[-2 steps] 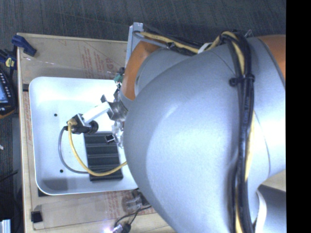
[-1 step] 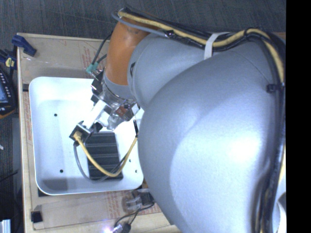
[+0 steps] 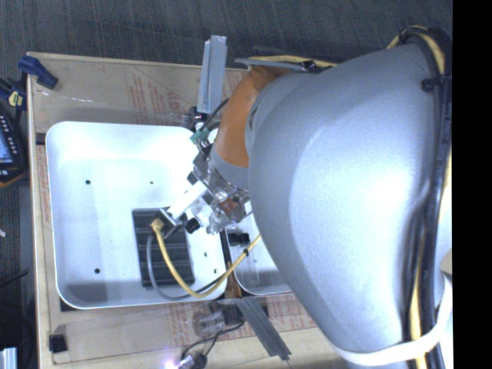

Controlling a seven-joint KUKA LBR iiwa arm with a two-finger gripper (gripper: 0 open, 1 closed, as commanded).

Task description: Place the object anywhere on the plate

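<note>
The left bin [image 3: 100,175] is overexposed, its floor washed out by glare from overhead light. The arm [image 3: 346,198], close to the camera, is rendered soft, and the surrounding floor is left dim.

Overhead slanted view onto bins [image 3: 69,206]

Robot lab: arm [image 3: 346,206], bench bins [image 3: 69,206]

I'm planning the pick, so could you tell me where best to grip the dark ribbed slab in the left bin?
Probably the dark ribbed slab across its long edges, from above: it lies flat in the left bin, long sides clear of the walls.
</note>
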